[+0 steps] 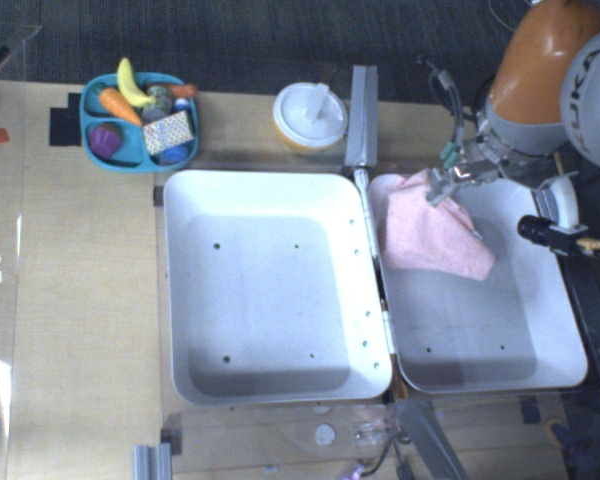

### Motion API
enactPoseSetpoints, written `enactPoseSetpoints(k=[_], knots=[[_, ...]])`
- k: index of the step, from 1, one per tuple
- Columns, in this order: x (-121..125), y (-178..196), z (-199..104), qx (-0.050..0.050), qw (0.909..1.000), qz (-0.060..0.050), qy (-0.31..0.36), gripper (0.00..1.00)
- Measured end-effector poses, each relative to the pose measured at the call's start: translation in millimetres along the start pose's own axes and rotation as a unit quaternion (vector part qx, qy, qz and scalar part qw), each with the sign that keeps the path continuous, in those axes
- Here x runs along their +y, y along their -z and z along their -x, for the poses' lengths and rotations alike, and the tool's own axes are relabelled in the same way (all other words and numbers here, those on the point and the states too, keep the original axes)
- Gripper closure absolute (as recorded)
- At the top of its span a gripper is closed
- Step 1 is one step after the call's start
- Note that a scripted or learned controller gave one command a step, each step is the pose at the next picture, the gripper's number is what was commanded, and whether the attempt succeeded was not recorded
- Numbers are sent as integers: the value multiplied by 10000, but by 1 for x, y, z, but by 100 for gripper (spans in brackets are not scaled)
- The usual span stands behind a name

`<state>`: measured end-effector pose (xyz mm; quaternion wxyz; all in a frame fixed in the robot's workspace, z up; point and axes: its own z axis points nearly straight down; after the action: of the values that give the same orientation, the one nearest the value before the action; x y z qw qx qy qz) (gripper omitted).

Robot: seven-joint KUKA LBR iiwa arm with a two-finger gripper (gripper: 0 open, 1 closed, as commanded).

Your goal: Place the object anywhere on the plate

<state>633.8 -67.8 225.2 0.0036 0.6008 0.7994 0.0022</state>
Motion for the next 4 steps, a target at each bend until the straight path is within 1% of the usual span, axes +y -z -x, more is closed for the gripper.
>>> enactPoseSetpoints(k=[1,2,3,4], knots=[[1,7,-46,8,9796,-5,2009,100],[-8,-5,-98,16,9199,-2,3921,100],[-14,-12,-148,17,8240,10,5666,100],[-29,-2,-196,23,7991,9,6012,100]])
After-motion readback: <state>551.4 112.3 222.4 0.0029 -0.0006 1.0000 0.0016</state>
